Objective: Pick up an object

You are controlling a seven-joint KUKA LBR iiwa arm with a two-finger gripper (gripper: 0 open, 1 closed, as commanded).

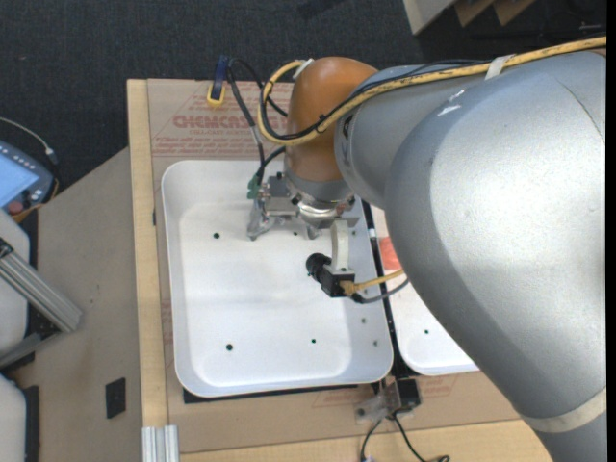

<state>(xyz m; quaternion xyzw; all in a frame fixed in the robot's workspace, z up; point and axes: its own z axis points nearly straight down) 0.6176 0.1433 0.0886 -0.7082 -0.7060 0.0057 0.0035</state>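
Red object (389, 253), likely the pick target: a small reddish-pink patch against the left wall of the right bin (433, 354), at about 9 o'clock in that bin. The arm covers most of it, so its shape cannot be told. It sits hard against the wall, which probably makes a clean grasp awkward.

Gripper (258, 221) hangs low over the left bin (178, 258), near that bin's 12 o'clock end and a little toward 11. The red object lies at roughly 4 o'clock from it, across the divide between the bins and apart from it. Nothing is seen held. Whether the pincer is wide or narrow cannot be told, because the wrist body covers it from above.

The orange band (322, 114) sits directly over the wrist, so the tool looks to point steeply down, a pose suited to a top-down grab. A black fitting (322, 272) with a yellow cable sticks out at 5 o'clock from the wrist. It looks like arm hardware, not a loose item.

The left bin floor under the gripper shows a few tiny dark dots, too small to identify. Judgement: nothing graspable lies below the tool here, so a close at this spot would likely come up with nothing. Task not yet done.
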